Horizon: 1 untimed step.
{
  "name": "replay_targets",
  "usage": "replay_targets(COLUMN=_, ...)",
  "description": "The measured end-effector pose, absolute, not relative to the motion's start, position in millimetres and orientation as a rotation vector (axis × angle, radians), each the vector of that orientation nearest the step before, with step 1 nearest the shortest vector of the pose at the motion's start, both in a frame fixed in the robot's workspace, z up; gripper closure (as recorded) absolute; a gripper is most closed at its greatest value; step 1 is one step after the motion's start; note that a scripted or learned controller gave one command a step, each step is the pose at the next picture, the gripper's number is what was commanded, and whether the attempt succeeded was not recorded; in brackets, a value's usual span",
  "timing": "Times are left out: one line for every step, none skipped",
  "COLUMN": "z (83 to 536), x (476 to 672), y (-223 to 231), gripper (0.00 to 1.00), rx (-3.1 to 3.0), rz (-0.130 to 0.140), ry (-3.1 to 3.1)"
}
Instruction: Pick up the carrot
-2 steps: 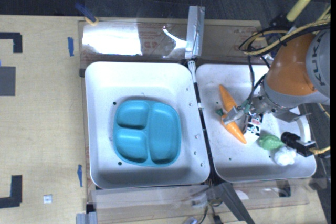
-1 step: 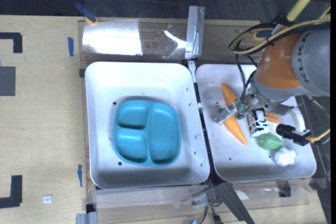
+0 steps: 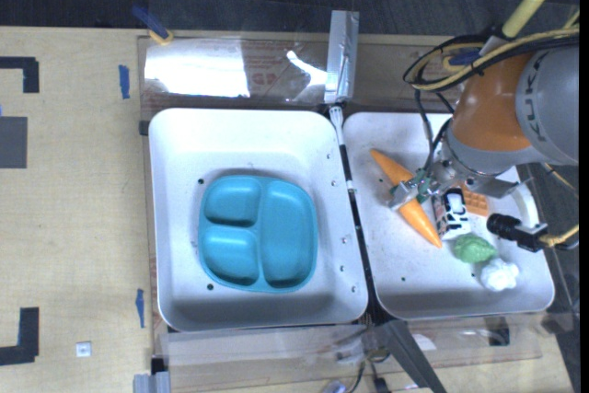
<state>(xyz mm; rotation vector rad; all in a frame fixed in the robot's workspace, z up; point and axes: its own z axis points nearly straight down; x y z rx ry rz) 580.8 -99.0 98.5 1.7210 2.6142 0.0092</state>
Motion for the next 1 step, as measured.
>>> replay_targets(z=185.2, x=625.0, y=-19.9, gripper=1.00, rx=2.079, rz=0.002, ry=2.356)
